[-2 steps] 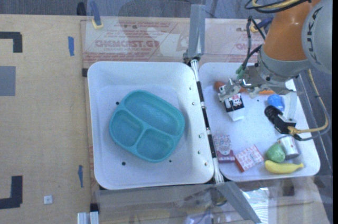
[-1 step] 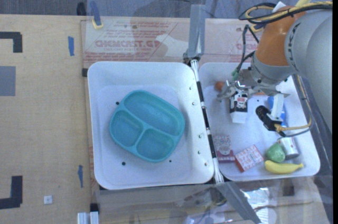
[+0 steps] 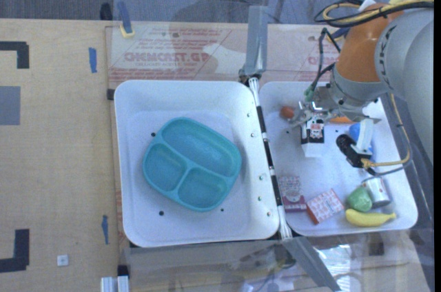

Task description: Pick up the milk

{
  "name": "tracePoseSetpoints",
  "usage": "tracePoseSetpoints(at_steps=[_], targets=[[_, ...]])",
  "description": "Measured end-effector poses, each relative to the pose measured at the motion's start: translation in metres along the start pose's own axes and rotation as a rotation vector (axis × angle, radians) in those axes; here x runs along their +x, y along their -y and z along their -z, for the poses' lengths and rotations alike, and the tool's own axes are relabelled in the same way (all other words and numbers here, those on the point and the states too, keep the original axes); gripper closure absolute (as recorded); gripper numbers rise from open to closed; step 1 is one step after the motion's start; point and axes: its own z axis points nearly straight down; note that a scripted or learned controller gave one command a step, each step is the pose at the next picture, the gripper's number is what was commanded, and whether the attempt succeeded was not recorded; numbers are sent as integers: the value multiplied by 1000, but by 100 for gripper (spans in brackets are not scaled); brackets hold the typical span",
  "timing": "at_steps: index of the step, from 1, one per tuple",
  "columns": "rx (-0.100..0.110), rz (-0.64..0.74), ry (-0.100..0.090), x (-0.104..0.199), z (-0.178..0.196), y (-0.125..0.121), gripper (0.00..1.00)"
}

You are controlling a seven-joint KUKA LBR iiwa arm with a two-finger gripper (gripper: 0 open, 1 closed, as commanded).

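Left bin: the shallow white plastic bin (image 3: 131,111) is sitting at 9 o'clock of the scene, playing no part in this pick and carrying just one thing.
Plate: the teal plastic plate with three compartments (image 3: 193,163) is lying flat in the middle of that bin, well apart from the action.
Right bin: the second shallow white bin (image 3: 327,170) is holding all the small goods, so this is where the work is happening.
Orange piece: a small orange-red lump (image 3: 287,111) is resting at 10 o'clock in the right bin, near the wall. It is too small to name.
Pink packet: a pink and white pouch (image 3: 291,191) is lying at 8 o'clock, against the dividing wall.
Gripper: the two-finger gripper (image 3: 313,122) is hanging at 10 o'clock of the bin's middle, directly over the target, which suggests it is lining up for the grab. I cannot tell whether it is open or closed.
Milk: the small white carton with black and red markings (image 3: 313,136), my best guess for the milk, is standing right under the gripper. It is looking boxy, pale and light, and it is partly hidden.
Red box: a red patterned box (image 3: 324,206) is lying at 6 o'clock.
Green ball: a round green fruit (image 3: 358,198) is sitting at 5 o'clock, touching the yellow plastic banana (image 3: 370,217) by the rim.
Can: a small grey metal can (image 3: 376,191) is resting at 4 o'clock.
Arm: the grey arm with an orange band (image 3: 362,53) is reaching in from 2 o'clock.
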Motion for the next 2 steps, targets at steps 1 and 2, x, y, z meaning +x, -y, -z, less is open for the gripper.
tracePoseSetpoints(at_steps=[1, 2], targets=[[9, -11, -4, 35, 102, -21, 100], [12, 21, -6, 21, 154, 25, 100]])
